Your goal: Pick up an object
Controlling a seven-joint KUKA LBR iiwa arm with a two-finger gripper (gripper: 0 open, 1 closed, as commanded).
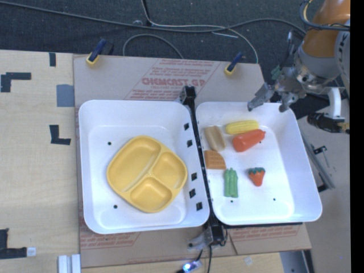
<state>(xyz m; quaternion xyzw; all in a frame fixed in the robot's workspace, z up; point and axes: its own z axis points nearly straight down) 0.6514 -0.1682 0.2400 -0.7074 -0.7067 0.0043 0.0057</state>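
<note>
The right bin (296, 169) holds several toy foods: a yellow corn cob (242, 127), a red-orange pepper (248, 140), a tan bread roll (214, 136), an orange-brown waffle piece (215, 160), a green vegetable (230, 182) and a small strawberry (257, 176). My gripper (269, 101) hovers at the bin's far right corner, above and to the right of the corn. Its two dark fingers stand apart with nothing between them.
The left bin (94, 152) carries a yellow divided plate (147, 173). Black clips line the seam between the bins. Blue-and-yellow clamps (95, 52) hold the cardboard at the back. Cables run across the dark floor behind.
</note>
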